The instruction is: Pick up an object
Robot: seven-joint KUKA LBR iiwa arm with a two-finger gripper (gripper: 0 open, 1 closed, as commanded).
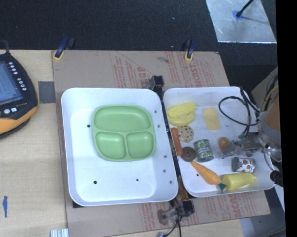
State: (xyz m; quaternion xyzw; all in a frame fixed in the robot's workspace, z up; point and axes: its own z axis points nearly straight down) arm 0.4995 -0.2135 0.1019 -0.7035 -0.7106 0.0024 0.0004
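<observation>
The right bin point(226, 92) holds several small items: a yellow banana-like piece point(181, 113), a pale yellow piece point(212, 118), a speckled cookie point(186, 133), a thin orange sausage point(175, 140), a brown ball point(188, 153), a green can point(203, 150), a carrot point(207, 173), a yellow block point(238, 181), a small grey and red item point(244, 164) and a brown ring point(224, 143). My gripper point(234, 148) reaches in from the right, low over the bin, right beside the brown ring. Nothing is visibly held.
The left bin point(76, 143) holds a green divided plate point(123, 132). A black cable point(235, 112) loops over the right bin's far right. A teach pendant point(7, 94) lies on the bench at far left. Clamps point(188, 49) pin the cardboard's far edge.
</observation>
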